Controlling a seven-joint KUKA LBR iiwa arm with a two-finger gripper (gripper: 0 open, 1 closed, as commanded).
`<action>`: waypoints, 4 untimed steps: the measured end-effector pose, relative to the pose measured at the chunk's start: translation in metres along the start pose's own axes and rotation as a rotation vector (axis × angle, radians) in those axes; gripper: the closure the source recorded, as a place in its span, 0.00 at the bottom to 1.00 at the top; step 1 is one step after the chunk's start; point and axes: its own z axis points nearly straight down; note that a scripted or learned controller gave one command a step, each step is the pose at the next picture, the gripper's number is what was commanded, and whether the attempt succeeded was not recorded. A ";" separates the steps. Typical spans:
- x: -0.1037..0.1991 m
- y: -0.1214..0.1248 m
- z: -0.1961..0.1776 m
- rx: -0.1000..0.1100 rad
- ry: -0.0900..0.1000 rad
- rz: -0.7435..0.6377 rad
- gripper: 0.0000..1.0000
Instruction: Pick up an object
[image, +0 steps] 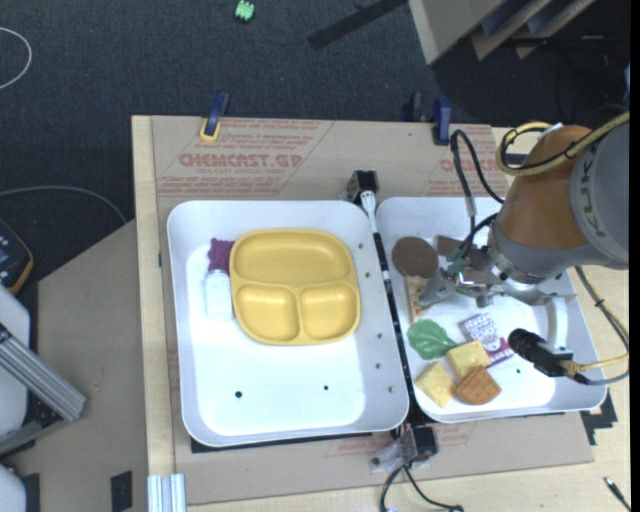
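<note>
Fig.: arm's gripper (452, 283) low in right bin (575, 395) by brown disc (414, 256), grip state can't be told; toy foods nearby—green leaf (431, 338), yellow cheese block (466, 357), waffle (477, 387)—look light, stiff plastic, prob. slippery, best pinched across narrow flat sides.

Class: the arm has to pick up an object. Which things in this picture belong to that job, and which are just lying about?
Belong to the job:
end effector
brown disc
green leaf
yellow cheese blocks
waffle piece
right bin

Lying about:
yellow divided plate
white bottle with purple cap
left bin
</note>
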 end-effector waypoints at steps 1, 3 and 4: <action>0.001 0.003 0.033 -0.010 0.002 0.000 0.00; 0.002 -0.004 -0.035 -0.015 -0.005 -0.001 1.00; -0.004 0.000 -0.097 -0.018 -0.005 -0.001 1.00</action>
